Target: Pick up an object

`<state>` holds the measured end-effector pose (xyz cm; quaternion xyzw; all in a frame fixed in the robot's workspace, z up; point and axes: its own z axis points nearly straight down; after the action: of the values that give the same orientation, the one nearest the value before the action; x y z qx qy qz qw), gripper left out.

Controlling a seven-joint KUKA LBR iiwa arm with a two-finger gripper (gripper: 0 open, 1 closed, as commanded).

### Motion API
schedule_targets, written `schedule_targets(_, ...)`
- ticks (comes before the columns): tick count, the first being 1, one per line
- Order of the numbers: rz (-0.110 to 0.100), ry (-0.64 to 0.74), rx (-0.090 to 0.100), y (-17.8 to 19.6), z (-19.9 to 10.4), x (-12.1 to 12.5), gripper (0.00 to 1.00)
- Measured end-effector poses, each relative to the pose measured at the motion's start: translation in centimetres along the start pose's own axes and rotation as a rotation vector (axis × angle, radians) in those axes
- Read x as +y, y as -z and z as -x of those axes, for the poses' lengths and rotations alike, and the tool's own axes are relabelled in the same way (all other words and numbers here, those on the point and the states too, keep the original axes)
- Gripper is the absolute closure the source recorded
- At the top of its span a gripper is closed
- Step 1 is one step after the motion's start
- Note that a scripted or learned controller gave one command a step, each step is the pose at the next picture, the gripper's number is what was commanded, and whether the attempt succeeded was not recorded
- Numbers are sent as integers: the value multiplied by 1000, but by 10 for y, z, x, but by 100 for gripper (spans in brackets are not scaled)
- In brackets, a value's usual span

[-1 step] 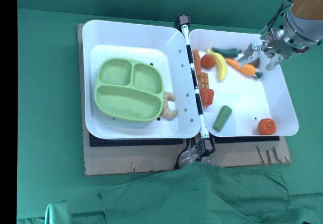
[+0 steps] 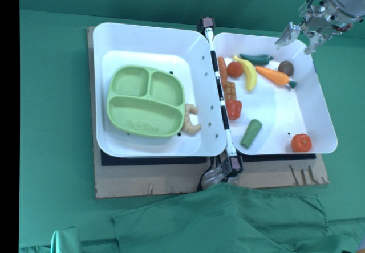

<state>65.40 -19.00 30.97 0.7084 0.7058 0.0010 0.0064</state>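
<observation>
Metal two-finger gripper (image 2: 299, 36), fingers spread wide and holding nothing, above the smooth tapered orange plastic carrot (image 2: 272, 76).

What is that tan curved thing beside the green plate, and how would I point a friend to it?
Start at the left white bin, which holds a green divided plate. At the plate's lower right corner, touching its edge, lies a small tan croissant. It is the one loose food piece in that bin; the carrot, the banana and the other colourful pieces lie in the right bin.
</observation>
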Motion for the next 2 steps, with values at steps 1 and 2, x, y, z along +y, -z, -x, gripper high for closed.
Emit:
schedule_targets(1,-16,-4,7,-56,-2,-85,0)
schedule_targets(2,-1,-5,1,-40,-1,-80,100)
